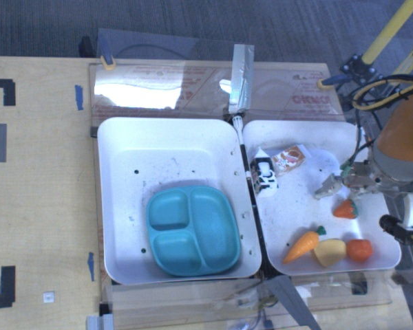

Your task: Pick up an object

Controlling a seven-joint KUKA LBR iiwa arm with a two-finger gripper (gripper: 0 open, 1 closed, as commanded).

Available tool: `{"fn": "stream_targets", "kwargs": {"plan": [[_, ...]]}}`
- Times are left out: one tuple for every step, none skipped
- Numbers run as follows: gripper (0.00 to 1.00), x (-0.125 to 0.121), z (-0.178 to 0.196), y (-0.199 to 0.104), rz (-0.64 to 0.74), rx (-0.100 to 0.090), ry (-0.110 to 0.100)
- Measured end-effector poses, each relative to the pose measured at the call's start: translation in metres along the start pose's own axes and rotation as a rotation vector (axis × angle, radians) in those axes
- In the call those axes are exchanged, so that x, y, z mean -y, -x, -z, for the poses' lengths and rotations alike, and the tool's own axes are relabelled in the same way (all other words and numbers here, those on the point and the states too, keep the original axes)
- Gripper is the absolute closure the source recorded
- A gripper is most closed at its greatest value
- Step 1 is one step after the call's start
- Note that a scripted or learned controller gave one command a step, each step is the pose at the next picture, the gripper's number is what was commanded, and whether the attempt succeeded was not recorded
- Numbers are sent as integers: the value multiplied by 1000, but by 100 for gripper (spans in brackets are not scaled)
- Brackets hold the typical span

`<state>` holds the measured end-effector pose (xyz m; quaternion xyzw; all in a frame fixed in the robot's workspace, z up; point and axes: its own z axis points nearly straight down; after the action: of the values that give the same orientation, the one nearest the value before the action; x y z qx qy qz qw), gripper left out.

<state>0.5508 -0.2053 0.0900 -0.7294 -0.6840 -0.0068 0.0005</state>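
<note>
The small orange-red toy [344, 210] lies in the right bin [310, 130], near its right side, and it looks like a little strawberry or pepper, but it is too small to be sure. The claw [337, 184] is just above it in the view, very close, maybe touching its top. I cannot tell if the claw is apart or together, because its metal tip is small and blurry, and the toy is not clearly between its two parts.

The arm [399, 143] comes in from the right and is cut off at the edge of the view, so most of it is hidden. Black and yellow cables [372, 91] loop above it.

Lower in the same bin lie three more toys in a row: a toy carrot [301, 246] with a green top, a pale yellow piece [330, 252] touching it that could be a potato, and a red tomato [360, 250] just beside that. They sit below the claw, a little apart from it.

Near the left wall of the right bin lie a black and white packet [263, 173] and an orange and white wrapper [288, 159]. The words on them are too small to read.

The left bin [124, 143] holds a blue plate [193, 230] with three parts. Both bins sit on the desk [34, 184], which is light wood. A clear plastic sheet [158, 81] lies behind the bins, and shine on it hides what is under it.
</note>
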Motion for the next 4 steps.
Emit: {"fn": "stream_targets", "kwargs": {"plan": [[0,-1,0,1,-63,-7,4],[0,-18,-1,-5,-95,0,-3],[0,-12,0,-6,-185,-2,3],[0,-1,0,-6,-238,-5,3]]}}
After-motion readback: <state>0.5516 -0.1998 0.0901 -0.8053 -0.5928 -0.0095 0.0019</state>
